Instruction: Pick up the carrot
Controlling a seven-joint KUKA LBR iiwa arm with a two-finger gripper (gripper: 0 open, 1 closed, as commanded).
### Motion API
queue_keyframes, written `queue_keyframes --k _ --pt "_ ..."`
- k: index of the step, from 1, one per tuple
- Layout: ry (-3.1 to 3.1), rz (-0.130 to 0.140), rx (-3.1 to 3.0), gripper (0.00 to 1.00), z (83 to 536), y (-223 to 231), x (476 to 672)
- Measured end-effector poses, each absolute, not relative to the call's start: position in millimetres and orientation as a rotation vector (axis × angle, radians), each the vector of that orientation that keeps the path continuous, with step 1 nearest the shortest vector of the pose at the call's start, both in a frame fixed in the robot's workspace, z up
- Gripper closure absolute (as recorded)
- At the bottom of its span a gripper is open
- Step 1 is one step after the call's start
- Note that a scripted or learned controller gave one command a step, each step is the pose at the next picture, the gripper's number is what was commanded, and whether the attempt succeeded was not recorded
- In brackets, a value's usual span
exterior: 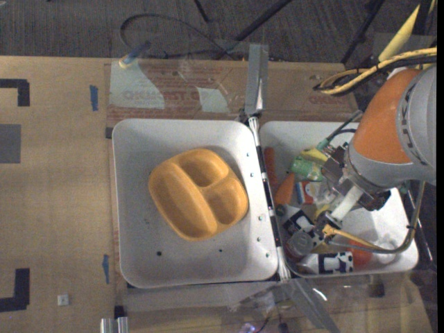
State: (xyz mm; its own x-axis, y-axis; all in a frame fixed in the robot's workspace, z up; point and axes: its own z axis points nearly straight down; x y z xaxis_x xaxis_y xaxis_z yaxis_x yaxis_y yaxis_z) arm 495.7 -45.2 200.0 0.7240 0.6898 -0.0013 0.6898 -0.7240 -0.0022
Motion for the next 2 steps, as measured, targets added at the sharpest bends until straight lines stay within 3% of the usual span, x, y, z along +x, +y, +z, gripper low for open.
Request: queue_keyframes --k 1,2 --pt "-1.166 0.004 -2.916 0.00 200 -45 495.6" --pt "-0.713 0.009 -3.055 0.00 113 -97 491.1"
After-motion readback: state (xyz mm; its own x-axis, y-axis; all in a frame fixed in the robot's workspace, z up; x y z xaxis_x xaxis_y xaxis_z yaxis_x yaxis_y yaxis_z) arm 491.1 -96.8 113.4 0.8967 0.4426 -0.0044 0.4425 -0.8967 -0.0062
